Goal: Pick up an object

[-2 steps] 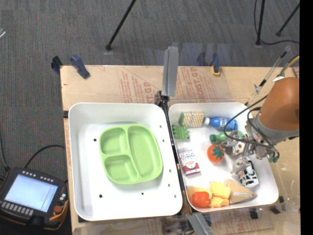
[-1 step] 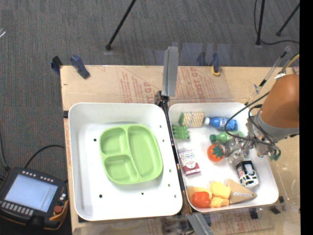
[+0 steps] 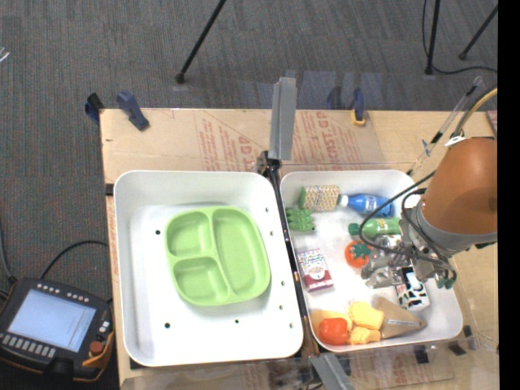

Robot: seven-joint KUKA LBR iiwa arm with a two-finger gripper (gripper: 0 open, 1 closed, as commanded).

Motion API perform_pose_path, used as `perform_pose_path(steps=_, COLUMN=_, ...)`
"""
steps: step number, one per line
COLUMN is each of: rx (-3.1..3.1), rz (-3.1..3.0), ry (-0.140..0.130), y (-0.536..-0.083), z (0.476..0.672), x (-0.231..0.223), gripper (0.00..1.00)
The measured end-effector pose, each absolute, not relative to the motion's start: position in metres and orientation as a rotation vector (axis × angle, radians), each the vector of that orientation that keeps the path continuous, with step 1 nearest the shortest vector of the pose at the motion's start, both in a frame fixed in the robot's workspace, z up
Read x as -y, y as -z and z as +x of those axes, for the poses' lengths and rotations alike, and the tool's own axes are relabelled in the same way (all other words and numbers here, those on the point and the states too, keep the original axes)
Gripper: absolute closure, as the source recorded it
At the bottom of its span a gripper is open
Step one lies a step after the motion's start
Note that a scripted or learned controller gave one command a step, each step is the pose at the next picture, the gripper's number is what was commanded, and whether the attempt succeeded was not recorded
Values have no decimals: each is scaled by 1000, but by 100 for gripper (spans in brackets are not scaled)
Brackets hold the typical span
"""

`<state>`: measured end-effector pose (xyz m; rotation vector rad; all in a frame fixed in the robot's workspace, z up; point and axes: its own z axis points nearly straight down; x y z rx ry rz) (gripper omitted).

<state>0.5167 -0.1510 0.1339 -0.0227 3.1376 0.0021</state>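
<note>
Arm (image 3: 455,197) crowds right bin's (image 3: 452,319) right wall above packed toys; jaws' state unclear; left bin (image 3: 134,218) roomy

Red printed lettering runs across the brown cardboard sheet (image 3: 333,136) under the bins; it appears upside down and may read "LTD", but is too blurred to confirm. The small red-and-white carton (image 3: 314,270) carries a printed label, which is illegible.

A single fixed camera looks down at a slant from above the bench (image 3: 203,140), near enough to take in both white bins. The left bin (image 3: 130,218) sits mid-frame, the right bin (image 3: 443,319) beside it, carpeted floor (image 3: 97,39) beyond the bench.
</note>
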Motion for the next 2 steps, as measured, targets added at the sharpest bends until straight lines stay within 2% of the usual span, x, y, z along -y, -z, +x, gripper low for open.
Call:
perform_pose_path(steps=1, rx=-3124, rz=351, ry=-3, y=-86, z=575, x=136, gripper=100)
perform_pose_path(steps=2, rx=-3053, rz=734, ry=-2, y=-92, z=628, x=89, gripper=100)
